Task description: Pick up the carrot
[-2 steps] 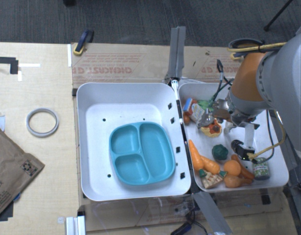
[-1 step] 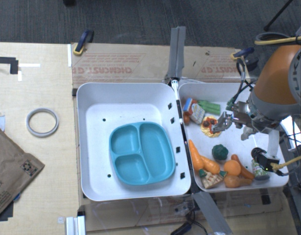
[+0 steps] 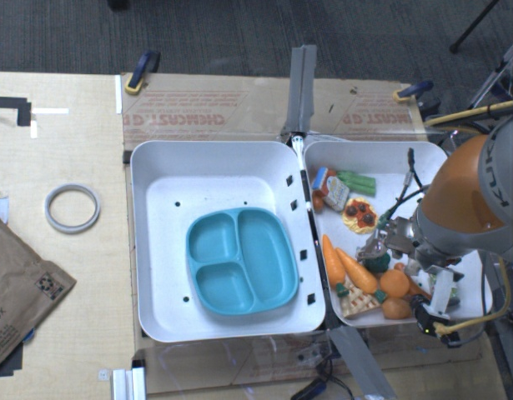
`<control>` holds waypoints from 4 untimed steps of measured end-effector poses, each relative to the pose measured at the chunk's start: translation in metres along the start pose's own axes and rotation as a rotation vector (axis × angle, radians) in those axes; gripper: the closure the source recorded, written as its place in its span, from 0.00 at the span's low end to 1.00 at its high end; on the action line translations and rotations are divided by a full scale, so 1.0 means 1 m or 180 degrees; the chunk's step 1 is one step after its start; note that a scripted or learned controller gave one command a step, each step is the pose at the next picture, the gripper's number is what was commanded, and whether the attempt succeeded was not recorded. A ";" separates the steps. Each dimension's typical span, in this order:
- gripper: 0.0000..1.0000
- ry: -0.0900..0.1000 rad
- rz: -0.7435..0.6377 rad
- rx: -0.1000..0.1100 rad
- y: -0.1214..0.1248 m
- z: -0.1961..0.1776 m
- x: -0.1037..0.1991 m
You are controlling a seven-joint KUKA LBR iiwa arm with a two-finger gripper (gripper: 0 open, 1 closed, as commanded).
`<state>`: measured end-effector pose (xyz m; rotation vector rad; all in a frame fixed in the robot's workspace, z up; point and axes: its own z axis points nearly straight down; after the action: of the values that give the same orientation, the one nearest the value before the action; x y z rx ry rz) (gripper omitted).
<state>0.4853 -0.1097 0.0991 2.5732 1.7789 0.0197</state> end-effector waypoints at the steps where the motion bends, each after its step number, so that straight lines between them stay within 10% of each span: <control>1: 0.00 -0.0010 -0.0212 0.0060 -0.013 0.008 0.013; 2: 1.00 -0.0012 -0.0200 0.0068 -0.012 0.001 0.012; 3: 0.00 -0.0016 -0.0197 0.0067 -0.012 0.001 0.011; 4: 0.00 0.0002 -0.1681 0.0065 -0.036 -0.091 0.081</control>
<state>0.4786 -0.0209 0.1898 2.0291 2.3996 -0.0035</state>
